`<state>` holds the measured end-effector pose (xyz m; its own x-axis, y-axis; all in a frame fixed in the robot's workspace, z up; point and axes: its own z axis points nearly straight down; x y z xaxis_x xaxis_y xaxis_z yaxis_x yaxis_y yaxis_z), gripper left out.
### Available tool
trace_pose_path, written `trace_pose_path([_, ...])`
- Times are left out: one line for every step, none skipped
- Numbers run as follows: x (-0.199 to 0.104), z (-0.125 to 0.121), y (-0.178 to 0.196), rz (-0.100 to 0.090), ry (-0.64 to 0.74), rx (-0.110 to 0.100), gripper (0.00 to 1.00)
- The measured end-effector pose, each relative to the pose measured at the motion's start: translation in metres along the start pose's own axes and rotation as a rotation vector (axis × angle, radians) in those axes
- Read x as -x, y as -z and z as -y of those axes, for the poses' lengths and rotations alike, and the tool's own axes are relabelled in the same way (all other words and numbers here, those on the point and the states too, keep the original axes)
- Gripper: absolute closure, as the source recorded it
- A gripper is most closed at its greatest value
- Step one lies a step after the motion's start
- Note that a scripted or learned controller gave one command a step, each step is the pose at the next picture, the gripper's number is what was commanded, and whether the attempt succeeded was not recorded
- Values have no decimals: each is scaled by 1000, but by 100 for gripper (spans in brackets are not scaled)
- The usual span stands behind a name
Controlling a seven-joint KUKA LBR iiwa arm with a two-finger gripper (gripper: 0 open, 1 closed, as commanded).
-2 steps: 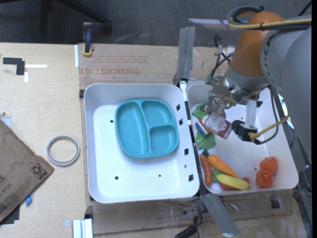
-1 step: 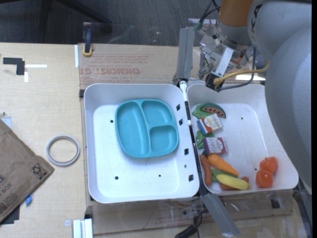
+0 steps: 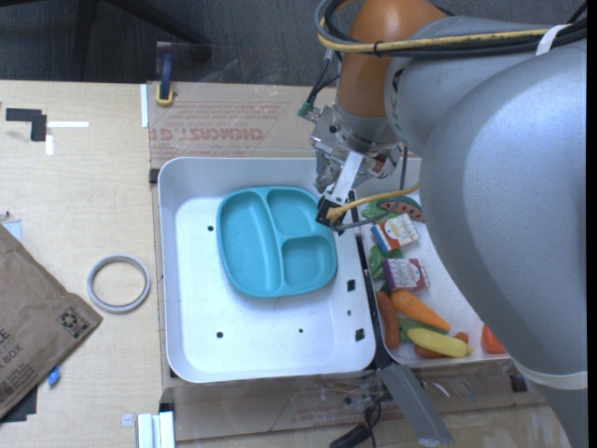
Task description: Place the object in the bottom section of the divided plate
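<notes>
A light blue divided plate (image 3: 275, 241) lies in the left white bin (image 3: 187, 343), toward its upper right. It has one long section on its left and two smaller ones on its right, and all three look bare. My gripper (image 3: 328, 183) hangs over the plate's upper right rim, close to the wall between the two bins. I see nothing held in it. The right bin (image 3: 466, 367) holds toy food: a carrot (image 3: 420, 310), a yellow piece (image 3: 440, 344), green pieces (image 3: 377, 263), a watermelon slice (image 3: 399, 229) and a small pink packet (image 3: 405, 274). The arm hides much of that bin.
A grey tape ring (image 3: 118, 281) lies on the wooden bench left of the bins. A brown cardboard box (image 3: 28, 325) sits at the lower left. Flat printed cardboard (image 3: 224, 119) lies behind the left bin. The grey arm covers the right side.
</notes>
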<state>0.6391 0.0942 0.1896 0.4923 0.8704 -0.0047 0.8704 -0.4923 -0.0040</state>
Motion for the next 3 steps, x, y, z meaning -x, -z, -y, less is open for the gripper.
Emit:
trace_pose_path([-67, 16, -3, -3, -432, 2, 100])
trace_pose_path([-51, 67, 25, 0, -152, 1, 100])
trace_pose_path([-62, 23, 44, -2, -325, 2, 100])
